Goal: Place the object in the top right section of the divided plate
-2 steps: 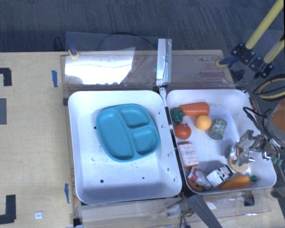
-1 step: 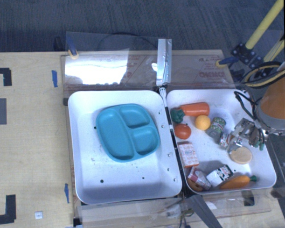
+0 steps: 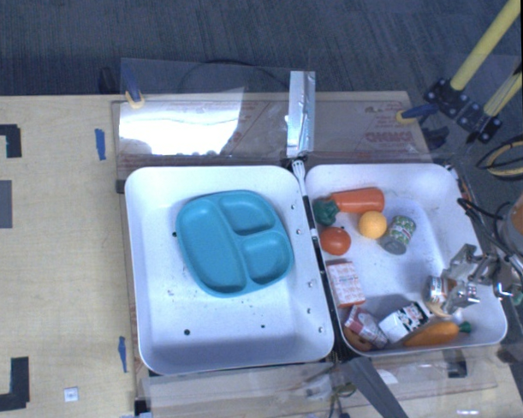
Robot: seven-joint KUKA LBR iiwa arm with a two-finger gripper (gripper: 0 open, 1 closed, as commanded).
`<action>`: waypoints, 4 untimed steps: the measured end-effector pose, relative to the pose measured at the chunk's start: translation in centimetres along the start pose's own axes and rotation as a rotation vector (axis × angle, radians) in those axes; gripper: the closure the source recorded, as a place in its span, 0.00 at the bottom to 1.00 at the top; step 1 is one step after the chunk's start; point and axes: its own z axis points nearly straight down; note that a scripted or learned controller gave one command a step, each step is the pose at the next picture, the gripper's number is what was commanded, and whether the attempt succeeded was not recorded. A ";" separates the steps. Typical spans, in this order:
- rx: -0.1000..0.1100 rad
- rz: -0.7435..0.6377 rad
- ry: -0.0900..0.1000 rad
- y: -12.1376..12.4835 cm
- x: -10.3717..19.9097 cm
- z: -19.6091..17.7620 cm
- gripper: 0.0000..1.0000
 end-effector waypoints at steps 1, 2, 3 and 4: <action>0.005 -0.201 -0.022 0.0 -0.8 2.6 1.00; 0.000 0.007 -0.005 0.1 -0.1 1.7 1.00; -0.001 0.026 -0.016 0.0 -0.5 2.5 1.00; 0.001 -0.012 -0.029 0.5 -2.7 2.6 1.00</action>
